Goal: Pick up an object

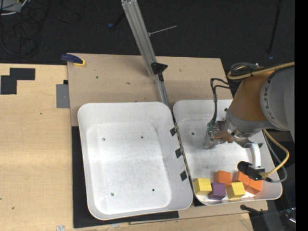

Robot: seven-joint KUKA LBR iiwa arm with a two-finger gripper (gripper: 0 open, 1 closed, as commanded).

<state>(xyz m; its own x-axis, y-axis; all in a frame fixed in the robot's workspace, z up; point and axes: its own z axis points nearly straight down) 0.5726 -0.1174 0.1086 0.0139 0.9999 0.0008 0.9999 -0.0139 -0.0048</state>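
Note:
Several small blocks lie along the front edge of the right bin [197,114]: a yellow block [202,185], a purple block [219,190], a second yellow block [236,190], an orange block [223,177] and another orange block [250,183]. My gripper [212,140] hangs over the middle of the right bin, well behind the blocks and apart from them. The arm's grey and orange wrist [255,105] covers the bin's right side. Nothing shows between the fingers.
The left bin [91,119] sits beside the right one, with black clips [179,153] on the shared rim. A slanted metal rail [144,42] rises behind the bins. A black cable and connector [250,170] hang near the orange blocks.

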